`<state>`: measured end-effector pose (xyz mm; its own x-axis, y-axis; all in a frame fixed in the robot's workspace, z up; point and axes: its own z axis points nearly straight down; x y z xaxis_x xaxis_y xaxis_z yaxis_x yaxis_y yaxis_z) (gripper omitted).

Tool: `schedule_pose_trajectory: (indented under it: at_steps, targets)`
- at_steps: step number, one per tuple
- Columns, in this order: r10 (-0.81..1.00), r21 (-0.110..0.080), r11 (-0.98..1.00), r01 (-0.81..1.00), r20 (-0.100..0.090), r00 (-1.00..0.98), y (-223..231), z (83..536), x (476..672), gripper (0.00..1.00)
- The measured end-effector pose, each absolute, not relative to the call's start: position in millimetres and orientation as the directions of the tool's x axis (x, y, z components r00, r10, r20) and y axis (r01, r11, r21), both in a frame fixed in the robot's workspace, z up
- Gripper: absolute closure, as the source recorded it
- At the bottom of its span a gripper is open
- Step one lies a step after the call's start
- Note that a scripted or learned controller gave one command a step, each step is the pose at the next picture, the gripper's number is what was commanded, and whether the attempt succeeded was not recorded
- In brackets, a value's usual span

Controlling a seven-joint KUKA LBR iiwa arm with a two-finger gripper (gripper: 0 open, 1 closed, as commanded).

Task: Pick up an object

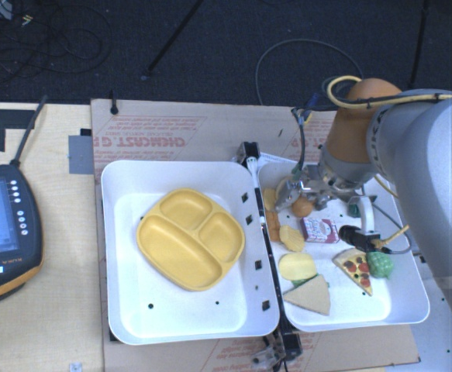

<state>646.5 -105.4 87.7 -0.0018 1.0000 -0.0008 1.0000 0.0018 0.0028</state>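
Brown piece [304, 206]: small rounded toy food in the far-left part of the right bin [400, 297], directly under the gripper [298, 194]; judged the likeliest object for this pick, since the tool is nearest to it
Gripper state: low over the brown piece, with the wrist leaning toward the divider between the 2 bins; whether it is open or closed cannot be told, as its metal parts blur together, and nothing is seen to be held
Arm [412, 153]: grey, with the orange band [353, 134] above the wrist, slanting down over the right bin's far side and hiding part of that corner
Neighbours: a red and white packet [319, 229] just beside the brown piece on its near side, a pale yellow chip [291, 239] near it, and an orange strip [270, 217] along the divider wall; this crowding leaves little free room around the target
Other food: yellow round piece [296, 266], pale wedge [311, 295], pizza slice [355, 270] and green lump [380, 265], all nearer the front and apart from the tool
Left bin [132, 285]: bears 1 yellow divided plate [191, 239] with 3 compartments, lying flat, well apart from the tool
Stage: approach or grasp attempt, as a judgement; lift not yet done
Risk: a neighbour may be nudged or caught along with the piece
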Motion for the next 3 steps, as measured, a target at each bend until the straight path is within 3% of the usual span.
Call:
schedule_pose_trajectory:
  at_steps: [1, 2, 3]
  targets:
    - [1.0, -0.002, 0.0, 1.0, -0.006, 0.0, -84.4, 87.5, 643.9, 0.0]
    - [1.0, -0.003, -0.003, 1.0, -0.002, 0.003, -136.1, 94.9, 643.2, 0.0]
    - [1.0, -0.002, 0.003, 1.0, -0.004, -0.003, -85.6, 87.3, 644.2, 0.0]
